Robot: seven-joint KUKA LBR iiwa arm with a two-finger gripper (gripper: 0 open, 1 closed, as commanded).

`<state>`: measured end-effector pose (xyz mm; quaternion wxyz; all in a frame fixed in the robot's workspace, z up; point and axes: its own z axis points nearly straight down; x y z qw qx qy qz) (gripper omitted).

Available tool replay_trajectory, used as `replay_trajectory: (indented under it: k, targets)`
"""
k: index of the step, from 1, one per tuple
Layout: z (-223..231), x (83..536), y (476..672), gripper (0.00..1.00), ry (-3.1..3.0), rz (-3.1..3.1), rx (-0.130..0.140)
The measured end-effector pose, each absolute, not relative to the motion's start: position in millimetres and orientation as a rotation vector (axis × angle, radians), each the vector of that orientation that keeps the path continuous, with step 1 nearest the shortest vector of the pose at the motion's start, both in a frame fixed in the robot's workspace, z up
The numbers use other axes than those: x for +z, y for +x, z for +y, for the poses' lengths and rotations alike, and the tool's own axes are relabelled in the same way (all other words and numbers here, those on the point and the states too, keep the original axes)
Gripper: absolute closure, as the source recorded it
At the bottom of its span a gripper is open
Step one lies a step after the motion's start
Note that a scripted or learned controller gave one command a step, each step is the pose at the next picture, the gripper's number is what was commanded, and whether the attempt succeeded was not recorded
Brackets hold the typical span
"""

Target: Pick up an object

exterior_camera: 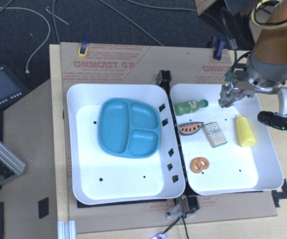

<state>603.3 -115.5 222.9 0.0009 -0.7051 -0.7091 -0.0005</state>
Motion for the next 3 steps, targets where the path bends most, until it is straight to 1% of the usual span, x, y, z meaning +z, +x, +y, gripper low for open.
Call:
replay_trajectory:
  k: [1,2,3]
  targets:
    - [-68,232,594.7,1.00,-2.213,-2.225,-0.002]
    - [-7,236,582.1,1.00,-2.212,-2.226,-0.001]
    - [41,231,586.0,1.00,-2.214,-2.226,-0.002]
